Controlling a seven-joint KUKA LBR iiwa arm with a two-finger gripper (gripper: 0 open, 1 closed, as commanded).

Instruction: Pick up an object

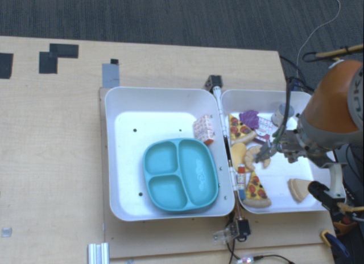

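Gripper (265, 153) sits low in the right bin (284, 209), centre-right of frame, among toy food: pizza slices (256, 188), purple grapes (249, 119). Grip state cannot be determined. Left bin (111, 143) contains a blue divided plate (181, 173).

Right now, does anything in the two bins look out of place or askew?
Only one thing stands out: a small red-and-white box leans tilted against the right wall of the left bin, beside the blue divided plate. The toy food is scattered loosely in the right bin.
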